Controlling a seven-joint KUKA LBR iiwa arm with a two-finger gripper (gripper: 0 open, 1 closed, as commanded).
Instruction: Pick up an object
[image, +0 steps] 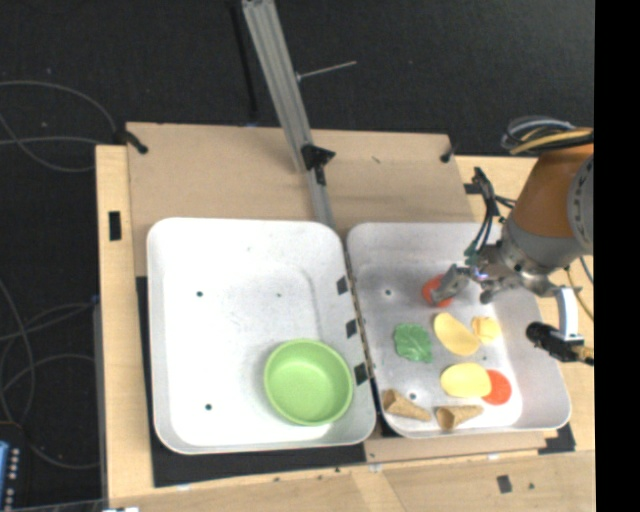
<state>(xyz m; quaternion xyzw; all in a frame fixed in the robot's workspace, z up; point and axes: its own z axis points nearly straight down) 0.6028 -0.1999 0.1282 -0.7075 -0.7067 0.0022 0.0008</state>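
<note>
My gripper hangs over the upper part of the right bin, open, with its two fingers spread apart. A small red-orange object lies just left of the left fingertip, outside the gap between the fingers. Below the gripper lie a yellow slice, a small yellow piece, a green leafy piece, a larger yellow piece and a red-orange piece. Two tan cones rest by the bin's front rim.
A green bowl stands in the front right part of the left bin. A slanted metal pole rises behind the bins. The grey and orange arm enters from the right.
</note>
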